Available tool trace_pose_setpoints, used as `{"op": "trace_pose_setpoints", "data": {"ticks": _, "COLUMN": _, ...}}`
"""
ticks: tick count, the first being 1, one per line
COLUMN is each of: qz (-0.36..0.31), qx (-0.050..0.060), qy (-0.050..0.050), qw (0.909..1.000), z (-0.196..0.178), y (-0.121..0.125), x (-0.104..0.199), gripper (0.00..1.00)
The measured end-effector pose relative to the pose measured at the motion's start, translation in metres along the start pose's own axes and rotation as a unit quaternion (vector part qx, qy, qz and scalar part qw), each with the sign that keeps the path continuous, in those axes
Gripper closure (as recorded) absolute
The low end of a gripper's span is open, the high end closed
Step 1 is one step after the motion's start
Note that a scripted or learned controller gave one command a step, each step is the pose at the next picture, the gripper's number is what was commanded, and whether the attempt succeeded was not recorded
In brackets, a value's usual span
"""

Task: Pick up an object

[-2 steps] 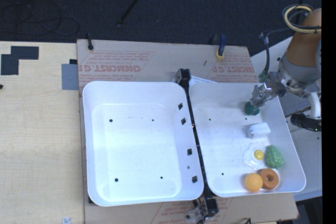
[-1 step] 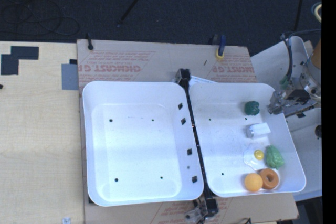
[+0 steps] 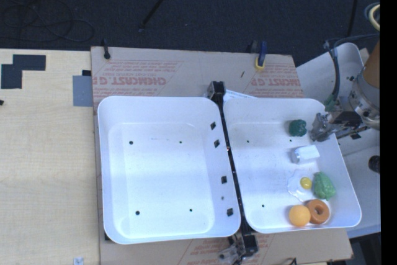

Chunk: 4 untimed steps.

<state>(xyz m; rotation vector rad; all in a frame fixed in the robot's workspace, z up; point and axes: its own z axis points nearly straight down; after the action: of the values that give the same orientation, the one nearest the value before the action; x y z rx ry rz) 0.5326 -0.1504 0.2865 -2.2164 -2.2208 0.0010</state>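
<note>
Tool (image 3: 324,127) sits at the far right rim of the right bin (image 3: 267,220), just beside a dark green lump (image 3: 298,128) on the bin floor; can't tell from this angle whether it's wide or narrow, and nothing visibly in it. Arm comes in from the right, grey w/ cables around the wrist.

All objs are in the right bin, clustered along its right side. Below the dark green lump lies a small white-grey cylinder (image 3: 304,153), on its side. Further toward the near edge: a tiny yellow ball (image 3: 306,183), w/ a lighter green crumpled piece (image 3: 324,185) just beside it on the right. At the near right corner an orange ball (image 3: 299,215) touches a brown ring (image 3: 319,211), ring lying flat.

Left bin (image 3: 111,133) sits alongside, the two separated by a black divider strip (image 3: 226,152). Both bins rest on a cardboard sheet (image 3: 186,74) on the table (image 3: 43,164)
</note>
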Motion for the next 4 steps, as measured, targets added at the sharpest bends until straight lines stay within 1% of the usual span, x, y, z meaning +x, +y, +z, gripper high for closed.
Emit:
{"op": "trace_pose_setpoints", "data": {"ticks": 1, "qz": 0.000, "qx": 0.001, "qy": 0.000, "qw": 1.0000, "z": 0.006, "y": -0.034, "x": 0.037, "gripper": 1.00}}
{"op": "trace_pose_setpoints", "data": {"ticks": 2, "qz": -0.002, "qx": 0.000, "qy": 0.000, "qw": 1.0000, "z": -0.012, "y": -0.057, "x": 0.087, "gripper": 1.00}}
{"op": "trace_pose_setpoints", "data": {"ticks": 3, "qz": -0.004, "qx": -0.002, "qy": 0.000, "qw": 1.0000, "z": -0.060, "y": -0.056, "x": 0.163, "gripper": 1.00}}
{"op": "trace_pose_setpoints", "data": {"ticks": 4, "qz": -0.003, "qx": -0.002, "qy": -0.001, "qw": 1.0000, "z": -0.096, "y": -0.057, "x": 0.238, "gripper": 1.00}}
